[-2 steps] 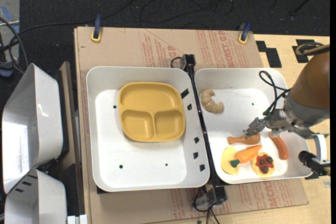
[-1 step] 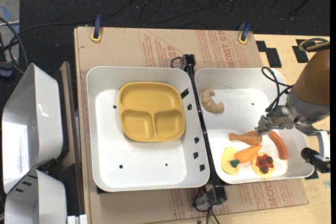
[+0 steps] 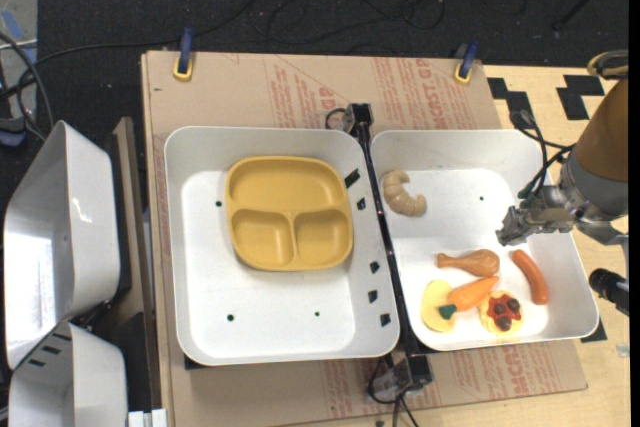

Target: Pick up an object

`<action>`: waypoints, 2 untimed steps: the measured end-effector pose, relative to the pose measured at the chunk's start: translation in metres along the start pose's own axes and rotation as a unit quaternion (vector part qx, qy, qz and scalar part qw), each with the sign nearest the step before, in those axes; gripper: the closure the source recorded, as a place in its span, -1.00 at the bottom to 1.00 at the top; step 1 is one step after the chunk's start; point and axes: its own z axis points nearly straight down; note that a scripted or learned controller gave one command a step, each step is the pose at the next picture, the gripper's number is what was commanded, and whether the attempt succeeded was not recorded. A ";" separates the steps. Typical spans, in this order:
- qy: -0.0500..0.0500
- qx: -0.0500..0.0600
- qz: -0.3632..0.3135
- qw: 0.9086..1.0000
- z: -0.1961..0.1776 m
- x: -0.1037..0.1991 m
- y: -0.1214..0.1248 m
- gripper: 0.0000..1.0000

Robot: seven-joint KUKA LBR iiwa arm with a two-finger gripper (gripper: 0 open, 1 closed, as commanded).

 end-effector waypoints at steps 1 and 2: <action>0.000 -0.001 0.000 1.000 -0.053 0.000 0.002 1.00; 0.002 0.002 -0.003 1.000 -0.060 0.056 -0.002 1.00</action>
